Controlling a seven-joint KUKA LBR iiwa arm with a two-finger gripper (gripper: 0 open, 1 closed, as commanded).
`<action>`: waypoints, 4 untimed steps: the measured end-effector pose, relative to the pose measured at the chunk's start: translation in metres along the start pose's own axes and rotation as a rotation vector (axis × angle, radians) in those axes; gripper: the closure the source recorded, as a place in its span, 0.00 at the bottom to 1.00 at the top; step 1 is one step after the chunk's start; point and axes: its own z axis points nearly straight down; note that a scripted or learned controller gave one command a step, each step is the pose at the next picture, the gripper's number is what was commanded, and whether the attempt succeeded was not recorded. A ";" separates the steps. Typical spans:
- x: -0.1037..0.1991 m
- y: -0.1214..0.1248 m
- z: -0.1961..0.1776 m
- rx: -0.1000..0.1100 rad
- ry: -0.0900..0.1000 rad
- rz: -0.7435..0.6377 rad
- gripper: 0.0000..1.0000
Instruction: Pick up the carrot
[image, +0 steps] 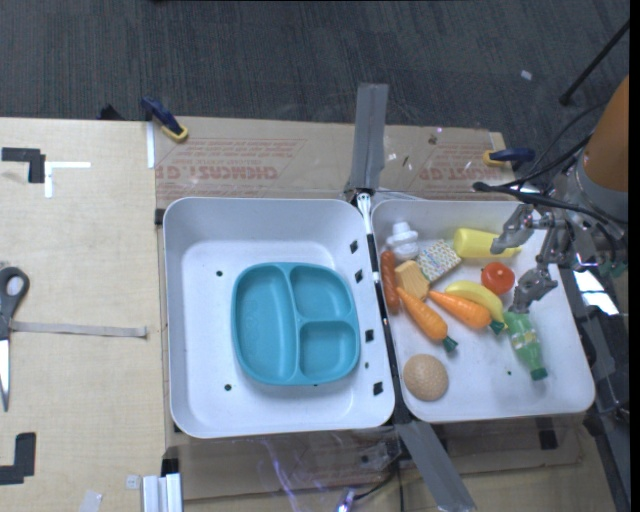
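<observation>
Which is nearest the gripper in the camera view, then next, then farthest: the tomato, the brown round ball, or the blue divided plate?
From the gripper:
1. tomato, just to its left in the right bin.
2. brown round ball, at that bin's front left.
3. blue divided plate, in the left bin.

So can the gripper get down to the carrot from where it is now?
Probably yes: the gripper hangs above the right bin, and a carrot lies uncovered nearby, though the banana touches it.

Arm from right, fingers (526, 258) spread — holding nothing
</observation>
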 end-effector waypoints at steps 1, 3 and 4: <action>-0.031 0.001 0.157 0.001 -0.001 0.036 0.00; 0.022 0.051 0.157 0.000 0.001 0.452 0.00; 0.012 0.046 0.157 0.001 0.001 0.761 0.00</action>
